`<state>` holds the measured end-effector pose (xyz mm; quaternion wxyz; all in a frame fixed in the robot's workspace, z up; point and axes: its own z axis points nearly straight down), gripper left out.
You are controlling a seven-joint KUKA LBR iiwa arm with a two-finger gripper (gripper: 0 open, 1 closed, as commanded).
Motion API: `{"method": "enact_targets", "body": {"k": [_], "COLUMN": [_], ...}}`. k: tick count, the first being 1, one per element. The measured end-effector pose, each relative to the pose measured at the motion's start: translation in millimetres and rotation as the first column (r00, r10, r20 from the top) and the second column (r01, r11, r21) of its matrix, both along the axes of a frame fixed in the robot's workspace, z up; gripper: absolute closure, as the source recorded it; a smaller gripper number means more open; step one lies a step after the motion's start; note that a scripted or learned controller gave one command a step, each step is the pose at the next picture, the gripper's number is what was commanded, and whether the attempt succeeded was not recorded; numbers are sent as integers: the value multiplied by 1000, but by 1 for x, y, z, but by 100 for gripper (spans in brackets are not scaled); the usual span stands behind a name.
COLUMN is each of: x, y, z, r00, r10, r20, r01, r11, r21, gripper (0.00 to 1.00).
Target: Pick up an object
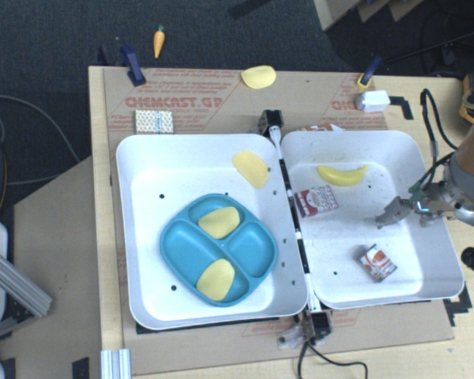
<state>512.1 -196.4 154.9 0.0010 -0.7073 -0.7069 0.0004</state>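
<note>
Approach step, by the look of it: nothing lifted yet, no item between the fingers. Tool (396, 212) low over the right bin (403, 287), entering from the right edge w/ the grey arm behind it. Fingers seemingly spread apart, tips toward bin centre, though small and partly blurred, so read w/ caution. Next move likely calls for picking one target, centring the tool above it, descending, then closing.

Containers, largest to smallest:

Desk (186, 101): brown board carrying both bins; loose yellow piece (258, 76) near its far edge, small patterned packet (154, 121) at far left, outside the bins.

Left bin (142, 164): holds blue divided plate (186, 247) plus one loose yellow chip-like piece (251, 168) near the far right corner, just beside the shared rim.

Right bin: holds banana (341, 174) toward the far side, red-and-white carton (315, 202) near the left wall, small red-and-white packet (377, 262) near the front. Packet nearest the tool, below and left of the fingertips, apart from them; probable candidate, tho banana also within reach.

Blue plate: two yellow pieces, one (220, 222) in the far compartment, one (216, 279) in the near compartment; remaining compartments bare.
</note>
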Motion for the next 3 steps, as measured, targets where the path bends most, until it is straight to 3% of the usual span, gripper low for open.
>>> {"method": "enact_targets", "body": {"k": [1, 2, 3], "x": [-28, -33, -29], "y": [46, 78, 36], "z": [-44, -71, -51], "r00": [1000, 1000, 1000], "r10": [1, 1, -1], "r20": [0, 0, 3], "r01": [-1, -1, 1], "r11": [1000, 1000, 1000], "r21": [0, 1, -2], "gripper": [0, 0, 0]}}
